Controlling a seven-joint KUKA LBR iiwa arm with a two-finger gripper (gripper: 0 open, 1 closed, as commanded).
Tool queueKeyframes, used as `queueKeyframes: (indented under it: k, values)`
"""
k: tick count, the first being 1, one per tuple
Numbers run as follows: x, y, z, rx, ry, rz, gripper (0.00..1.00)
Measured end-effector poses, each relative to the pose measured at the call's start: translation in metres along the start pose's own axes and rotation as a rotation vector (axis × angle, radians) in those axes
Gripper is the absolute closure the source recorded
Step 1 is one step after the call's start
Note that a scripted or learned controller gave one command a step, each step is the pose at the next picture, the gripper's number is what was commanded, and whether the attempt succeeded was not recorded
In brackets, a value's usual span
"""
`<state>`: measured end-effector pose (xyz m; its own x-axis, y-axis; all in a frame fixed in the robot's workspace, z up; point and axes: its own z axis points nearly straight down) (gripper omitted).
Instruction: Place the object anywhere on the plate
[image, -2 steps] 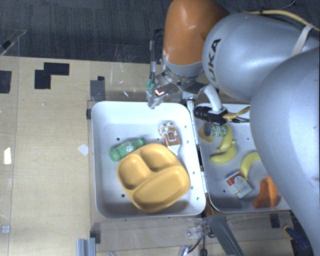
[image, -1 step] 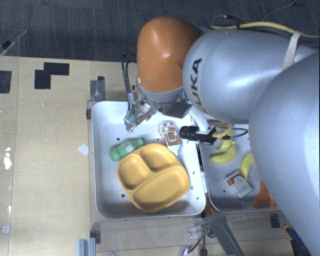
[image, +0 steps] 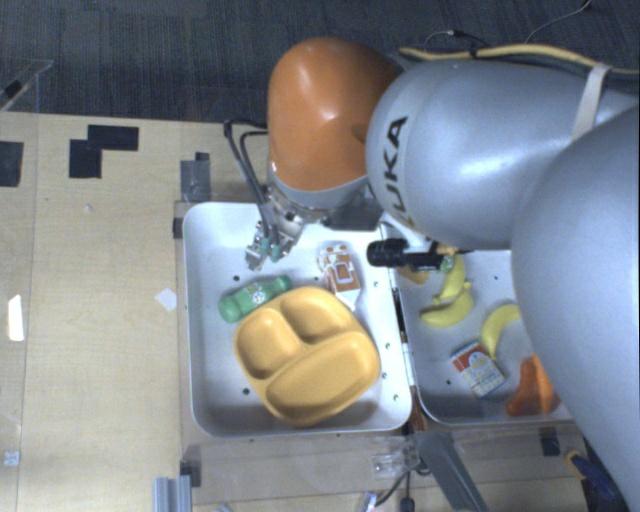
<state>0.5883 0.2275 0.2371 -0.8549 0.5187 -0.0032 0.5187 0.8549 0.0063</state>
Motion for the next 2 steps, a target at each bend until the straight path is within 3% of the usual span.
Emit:
queueKeyframes:
  k: [1, 2]
  values:
    - [0.004, 0.007, -0.003, -0.001, 0.000, -0.299, 1.00]
    - [0.026, -0.007, -0.014, -0.002, -0.001, -0.744, 1.00]
